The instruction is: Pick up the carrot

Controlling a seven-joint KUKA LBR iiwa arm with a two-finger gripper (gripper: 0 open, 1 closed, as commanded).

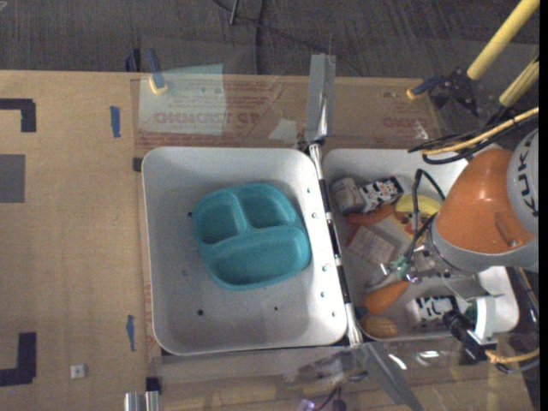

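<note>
The tool (pixel 409 268) hangs just above the carrot (pixel 385 296); I cannot tell its state. It may grab neighbouring clutter instead.

Divided plate (pixel 251 235) in left bin (pixel 171 255); carrot (pixel 386 296) in right bin (pixel 360 163).

Carrot (pixel 386 296) hemmed: bun (pixel 381 325) below, arm (pixel 484 217) overhead, clutter above.

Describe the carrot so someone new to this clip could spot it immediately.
Look in the right white bin, under the grey and orange arm. Near that bin's front edge lies the carrot, a smooth orange tapered piece. It sits just behind a rounder tan item and beside a white, black-marked package.
</note>
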